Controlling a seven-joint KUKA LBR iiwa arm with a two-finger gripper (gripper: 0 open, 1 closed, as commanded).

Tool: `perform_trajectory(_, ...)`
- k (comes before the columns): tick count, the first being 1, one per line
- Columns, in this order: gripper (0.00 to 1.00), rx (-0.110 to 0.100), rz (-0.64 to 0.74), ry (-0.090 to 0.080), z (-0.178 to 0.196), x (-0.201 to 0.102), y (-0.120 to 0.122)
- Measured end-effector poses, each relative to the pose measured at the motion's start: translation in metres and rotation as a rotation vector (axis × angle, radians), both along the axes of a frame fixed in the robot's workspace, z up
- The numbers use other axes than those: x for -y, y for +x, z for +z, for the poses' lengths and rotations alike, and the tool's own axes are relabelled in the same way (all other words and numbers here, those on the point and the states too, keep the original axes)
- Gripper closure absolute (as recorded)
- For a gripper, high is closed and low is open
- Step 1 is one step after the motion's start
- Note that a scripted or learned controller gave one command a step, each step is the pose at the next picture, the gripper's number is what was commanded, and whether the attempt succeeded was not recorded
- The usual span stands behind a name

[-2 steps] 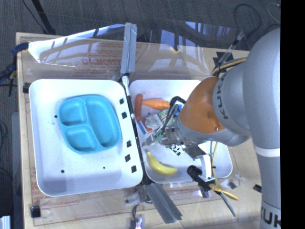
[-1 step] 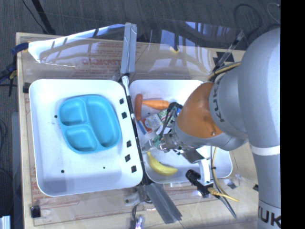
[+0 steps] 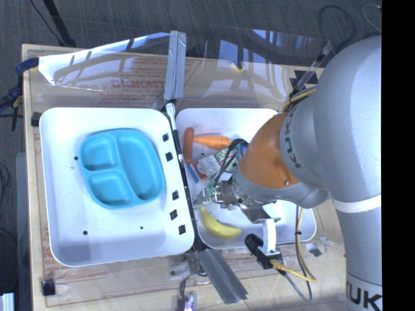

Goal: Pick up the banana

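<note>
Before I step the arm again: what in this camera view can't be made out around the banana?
- Gripper: the orange wrist band covers it from above; open or shut cannot be told.
- Banana: its upper end runs under the wrist.
- Items beside the carrot: a red-and-white packet, half covered by cables, too small to identify.
- Right bin: its right half lies under the arm.

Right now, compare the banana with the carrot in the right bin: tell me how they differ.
The banana is yellow and curved; the carrot is orange and straight. The banana lies near the front edge of the right bin, below the arm's wrist, while the carrot lies toward the back. The carrot sits beside a red sausage-like piece; the banana lies apart. Both are long toy foods lying flat in that bin.
</note>
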State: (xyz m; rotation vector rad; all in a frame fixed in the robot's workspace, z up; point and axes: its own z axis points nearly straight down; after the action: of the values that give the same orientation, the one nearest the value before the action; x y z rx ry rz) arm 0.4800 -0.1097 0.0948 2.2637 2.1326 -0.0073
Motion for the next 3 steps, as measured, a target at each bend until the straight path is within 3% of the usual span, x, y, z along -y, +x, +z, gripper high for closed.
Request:
perform_trajectory(1,0.00,-0.002,-0.112,0.002,-0.001,-0.003,-0.002)
perform_trajectory(2,1.00,-0.008,-0.103,0.012,0.004,-0.008,0.001)
perform_trajectory(3,1.00,-0.019,-0.311,0.028,0.093,-0.071,0.023)
